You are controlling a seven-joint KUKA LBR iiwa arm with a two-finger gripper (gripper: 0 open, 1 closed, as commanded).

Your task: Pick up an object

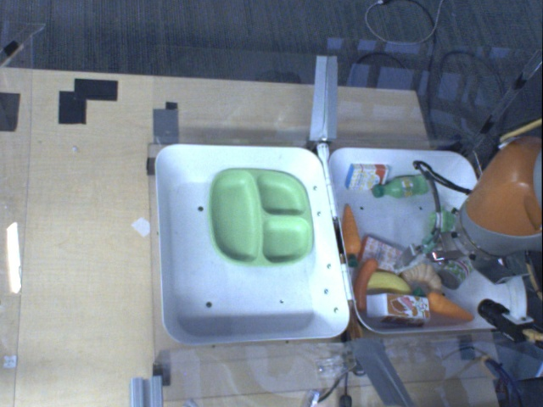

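Observation:
The right white bin [399, 219] holds a pile of toy groceries. A small white carton [366, 176] and a green bottle [400, 186] lie at its back. An orange carrot [350, 231] lies along the left wall, with a second carrot [365, 280] below it. A yellow banana [389, 282], a red and white box [397, 307] and a third carrot [448, 309] crowd the front. A pink packet [382, 251] lies mid-bin. My gripper [434, 257] is low in the right half of this bin, among the front items, under the orange-banded arm [509, 197].
The left white bin [182, 253] carries a green divided plate [259, 214]. A metal divider post [322, 100] stands between the bins at the back. Black cables [407, 24] loop behind the right bin. Wooden bench spreads to the left.

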